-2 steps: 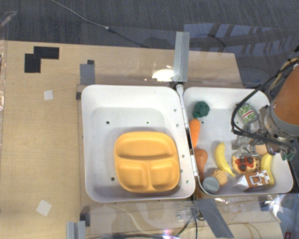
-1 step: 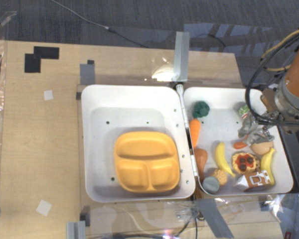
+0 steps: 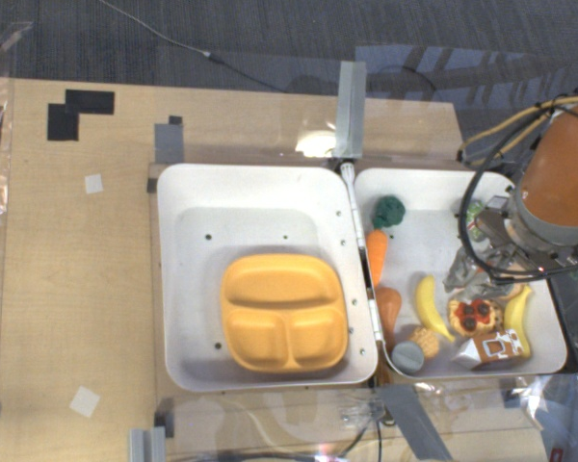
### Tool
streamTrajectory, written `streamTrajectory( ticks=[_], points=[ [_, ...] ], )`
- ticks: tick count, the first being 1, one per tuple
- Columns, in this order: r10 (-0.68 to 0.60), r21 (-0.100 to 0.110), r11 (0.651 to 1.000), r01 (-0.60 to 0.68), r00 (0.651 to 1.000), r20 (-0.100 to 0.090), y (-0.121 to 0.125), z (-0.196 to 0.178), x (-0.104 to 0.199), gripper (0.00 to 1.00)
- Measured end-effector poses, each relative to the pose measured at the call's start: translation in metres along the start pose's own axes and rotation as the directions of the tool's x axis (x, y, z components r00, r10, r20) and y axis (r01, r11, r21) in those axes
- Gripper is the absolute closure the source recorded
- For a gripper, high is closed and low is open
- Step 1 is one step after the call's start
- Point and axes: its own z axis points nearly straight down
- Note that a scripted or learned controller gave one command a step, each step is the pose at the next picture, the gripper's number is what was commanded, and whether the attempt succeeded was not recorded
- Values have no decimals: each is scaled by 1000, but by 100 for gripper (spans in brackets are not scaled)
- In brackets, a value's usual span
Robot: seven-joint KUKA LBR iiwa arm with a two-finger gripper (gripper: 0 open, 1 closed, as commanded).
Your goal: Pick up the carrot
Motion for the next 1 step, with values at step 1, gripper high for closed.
streamTrajectory(
  ticks=[1],
  points=[
    [-264,7,964,264,964,4,21,-70,-6,100]
  ],
)
